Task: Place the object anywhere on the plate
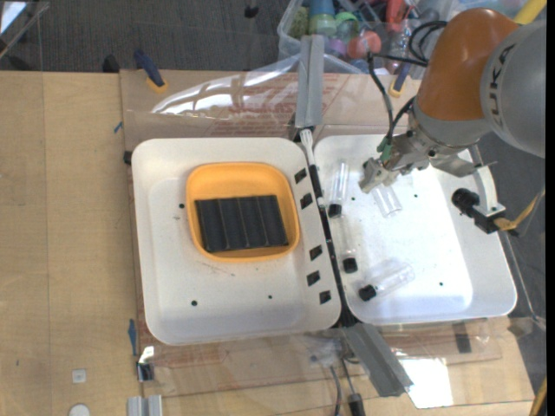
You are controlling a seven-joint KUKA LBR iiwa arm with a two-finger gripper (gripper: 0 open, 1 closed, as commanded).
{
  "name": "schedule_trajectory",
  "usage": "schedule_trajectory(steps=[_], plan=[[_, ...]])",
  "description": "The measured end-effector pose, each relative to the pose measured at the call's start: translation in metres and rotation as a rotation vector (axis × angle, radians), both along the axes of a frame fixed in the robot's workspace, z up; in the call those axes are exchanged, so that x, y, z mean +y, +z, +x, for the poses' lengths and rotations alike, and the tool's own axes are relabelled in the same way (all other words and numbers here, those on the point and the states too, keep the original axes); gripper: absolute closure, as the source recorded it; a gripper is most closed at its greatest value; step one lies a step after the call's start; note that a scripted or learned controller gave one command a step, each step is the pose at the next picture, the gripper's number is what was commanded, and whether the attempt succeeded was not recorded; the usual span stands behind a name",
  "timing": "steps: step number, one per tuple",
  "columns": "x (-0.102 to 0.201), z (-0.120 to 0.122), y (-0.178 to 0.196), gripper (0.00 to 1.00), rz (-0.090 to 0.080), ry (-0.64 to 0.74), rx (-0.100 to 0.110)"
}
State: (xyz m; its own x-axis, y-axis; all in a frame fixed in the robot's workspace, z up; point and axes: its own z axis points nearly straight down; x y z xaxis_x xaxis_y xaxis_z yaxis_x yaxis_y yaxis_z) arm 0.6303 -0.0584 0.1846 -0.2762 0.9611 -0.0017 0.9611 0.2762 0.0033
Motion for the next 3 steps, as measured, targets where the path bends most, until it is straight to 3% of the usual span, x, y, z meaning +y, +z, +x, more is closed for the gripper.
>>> schedule_trajectory(steps=[1,2,3], plan=[[0.025,0.008,0.015,1.00,-0.001,0.265,-0.001],[0.036,0.027,0.020,1.00,-0.001,0.396,-0.002],[0.036,0.033,0.052,1.00,-0.002,0.477,-0.002]])
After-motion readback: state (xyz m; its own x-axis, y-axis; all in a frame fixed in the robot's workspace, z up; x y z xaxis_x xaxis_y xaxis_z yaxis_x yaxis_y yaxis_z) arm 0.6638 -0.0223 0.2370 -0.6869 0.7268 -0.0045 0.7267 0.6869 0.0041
